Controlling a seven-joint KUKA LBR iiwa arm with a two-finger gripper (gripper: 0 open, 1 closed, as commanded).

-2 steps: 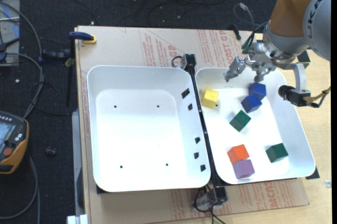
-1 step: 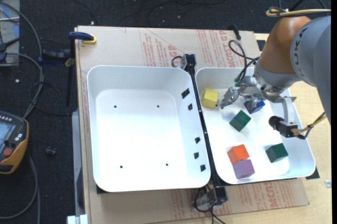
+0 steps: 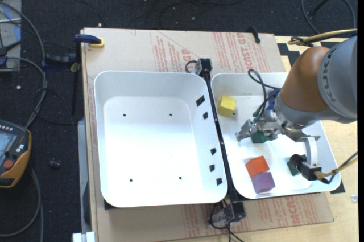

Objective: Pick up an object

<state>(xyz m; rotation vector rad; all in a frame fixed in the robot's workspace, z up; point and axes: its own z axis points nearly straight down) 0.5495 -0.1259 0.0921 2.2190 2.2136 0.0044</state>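
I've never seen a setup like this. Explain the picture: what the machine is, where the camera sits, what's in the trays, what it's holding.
The grey and orange shape on the right is a robot arm; its tip carries a pincer. One camera looks down at a slant from above. A left bin and a right bin, both white, sit side by side. The right one holds a yellow cube, an orange block and a purple block. The pincer is low in that bin, beside a dark green thing; whether it grips it, I cannot tell.

one fixed camera above, slanted down, both bins [image 3: 153, 84]
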